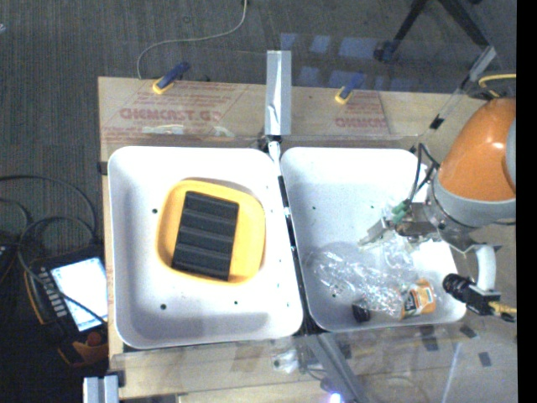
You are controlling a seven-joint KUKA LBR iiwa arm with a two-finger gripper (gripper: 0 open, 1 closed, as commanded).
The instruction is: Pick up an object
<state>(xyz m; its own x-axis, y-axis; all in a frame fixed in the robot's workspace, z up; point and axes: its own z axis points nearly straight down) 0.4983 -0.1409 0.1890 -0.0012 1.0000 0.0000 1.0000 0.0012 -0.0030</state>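
Pincer [401, 218] low over right bin [352, 168], near right wall; grip state impossible to tell (glare, clutter). Clear plastic wrapper [357, 274] just below-left of it, probably target since nearest.

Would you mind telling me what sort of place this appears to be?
Probably a robotics lab: a robot arm over two white bins on a bench, cables on carpet, an office chair base.

Left bin [126, 225]: smooth white plastic holding a glossy yellow tray [172, 225]; right of it, crinkled clear plastic wrap [352, 271]; counter [210, 112] matt wood.
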